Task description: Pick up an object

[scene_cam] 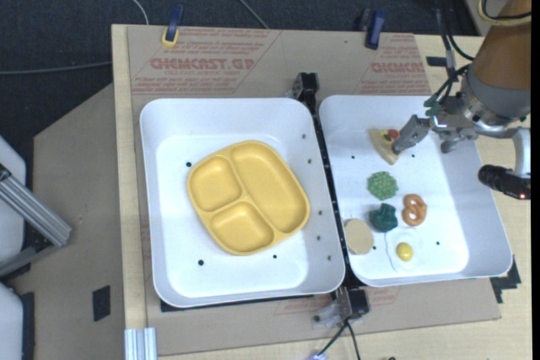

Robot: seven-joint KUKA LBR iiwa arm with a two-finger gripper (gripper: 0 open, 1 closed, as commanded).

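The right bin (456, 173) holds several small toy foods: a tan wedge with a red spot (386, 145), a green broccoli piece (382, 184), an orange pretzel (414, 210), a dark teal piece (384, 217), a tan round disc (359, 236) and a small yellow piece (404, 250). My gripper (430, 135) hangs over the upper part of this bin, open, with nothing between its fingers. Its left finger (411, 133) is right beside the tan wedge.
The left bin (169, 139) holds a yellow divided plate (247, 196). A black divider (321, 156) runs between the bins. The arm's grey and orange body (502, 63) comes in from the upper right. Clamps sit on the board's far edge.
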